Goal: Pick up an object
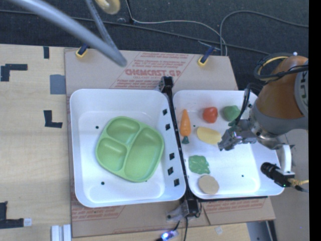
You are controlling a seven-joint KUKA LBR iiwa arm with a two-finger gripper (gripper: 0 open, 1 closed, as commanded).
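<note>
**Gripper low in right bin beside yellow toy food**

Gripper point(224, 141) of the grey KUKA arm point(281, 104), its orange band prominent above the wrist, sits low inside the right bin point(251, 182), reaching in from the right side of the camera view. The dark tip is at the right end of a pale yellow oblong piece point(207, 134), touching it or just beside it; from this slanted angle it cannot be told whether the gripper is spread or closed, and nothing can be seen held in it.

Around that spot lie the other candidates for picking. A red rounded piece point(210, 114) and a dark green piece point(230, 112) rest near the bin's far wall, just above the yellow one. An orange carrot-shaped piece point(185, 123) lies upright in the view along the bin's left wall, with a small green bit at its lower end. Nearer the camera, a light green leafy piece point(198, 164) sits on the bin floor, and a tan round disc point(208, 185) lies just below it, near the front wall.

The left bin point(85, 149), touching the right one along a black-clipped divider, carries a green sectioned plate point(130, 148) lying flat and slightly turned, well apart from the arm. Both bins sit on a brown cardboard sheet point(150, 67) printed with red lettering, laid over the pale wooden bench point(30, 149). Black cables run across the dark floor beyond the bench.
</note>
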